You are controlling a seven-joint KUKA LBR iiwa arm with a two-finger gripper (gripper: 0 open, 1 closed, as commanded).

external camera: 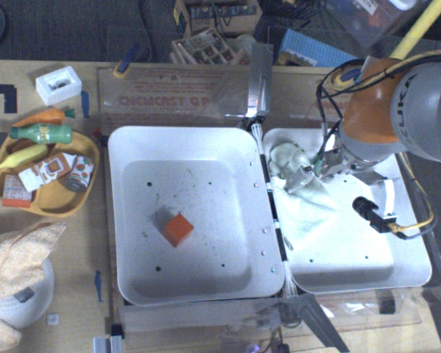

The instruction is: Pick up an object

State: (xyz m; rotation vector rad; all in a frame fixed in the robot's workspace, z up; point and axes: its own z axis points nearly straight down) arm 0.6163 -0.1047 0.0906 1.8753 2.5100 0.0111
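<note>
An orange cube (pixel 178 229) lies near the middle of the left bin (pixel 132 153). In the right bin (pixel 397 271) a pale greenish-white rounded thing (pixel 283 156) sits at the far left corner, with a crumpled white sheet (pixel 309 201) just in front of it. My gripper (pixel 306 177) is low in that corner, right beside the pale thing and over the sheet's upper edge. I see nothing clearly held between its tips.
A yellow bowl (pixel 59 204) with toy food and a green bottle (pixel 42 133) stands left of the bins. A beige cloth (pixel 15 256) lies at the front left. A clear plastic wall (pixel 176 98) runs behind the left bin.
</note>
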